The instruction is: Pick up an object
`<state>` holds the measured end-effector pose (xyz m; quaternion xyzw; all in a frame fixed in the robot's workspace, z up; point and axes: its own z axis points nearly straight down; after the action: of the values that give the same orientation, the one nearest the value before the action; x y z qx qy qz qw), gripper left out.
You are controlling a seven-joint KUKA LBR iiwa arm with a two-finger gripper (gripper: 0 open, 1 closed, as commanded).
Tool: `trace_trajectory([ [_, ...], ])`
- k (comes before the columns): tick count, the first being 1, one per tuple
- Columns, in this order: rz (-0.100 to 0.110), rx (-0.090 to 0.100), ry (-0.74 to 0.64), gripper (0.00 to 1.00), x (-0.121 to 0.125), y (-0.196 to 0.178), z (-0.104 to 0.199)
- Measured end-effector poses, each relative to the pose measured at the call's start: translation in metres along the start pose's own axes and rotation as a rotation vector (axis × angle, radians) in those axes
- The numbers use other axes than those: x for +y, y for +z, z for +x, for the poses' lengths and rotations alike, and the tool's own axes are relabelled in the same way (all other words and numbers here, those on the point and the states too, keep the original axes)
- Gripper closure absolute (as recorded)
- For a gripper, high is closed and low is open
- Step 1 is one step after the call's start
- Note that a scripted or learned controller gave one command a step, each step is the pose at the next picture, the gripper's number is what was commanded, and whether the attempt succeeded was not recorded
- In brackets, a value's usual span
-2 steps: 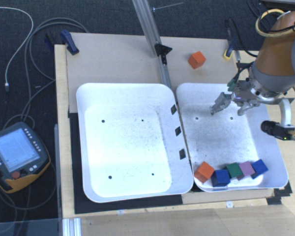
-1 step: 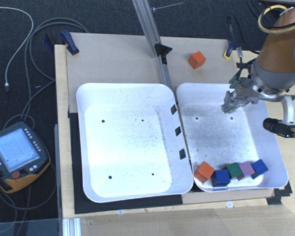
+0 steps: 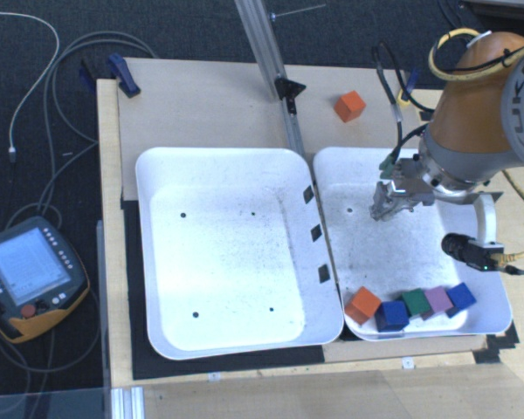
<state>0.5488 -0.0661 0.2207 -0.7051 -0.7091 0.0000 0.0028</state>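
Step in hand: judged as the approach to a grasp; nothing is lifted yet.
Targets: five small blocks sit in a row along the near edge of the right bin (image 3: 349, 177): orange block (image 3: 362, 304) at the left end, then dark blue block (image 3: 391, 316), green block (image 3: 416, 303), pink block (image 3: 438, 299) and blue block (image 3: 460, 297). They touch or nearly touch one another.
Stray: another orange cube (image 3: 350, 106) lies on the table (image 3: 201, 103) beyond the bins, far side.
Left bin (image 3: 157, 173): holds no blocks.
Pincer (image 3: 386, 206): hangs over the bare floor of the right bin, toward its far half, well apart from the row of blocks; nothing sits between its tips. Whether it is open or closed cannot be told from this angle.
Arm pose: reaches in from the right, orange band above the wrist, wrist pointing roughly straight down.
Doing it well: probably best to travel toward the near edge and take an end block, orange or blue, since the middle ones leave little room for the tips. Descend square to the block's flat faces, clear of the bin wall.
Risk: crowded neighbours may get nudged.
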Motion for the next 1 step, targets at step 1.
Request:
trace_trajectory([
  [1,0.001,-0.003,0.008,1.00,-0.0260,0.0146,-0.0196],
])
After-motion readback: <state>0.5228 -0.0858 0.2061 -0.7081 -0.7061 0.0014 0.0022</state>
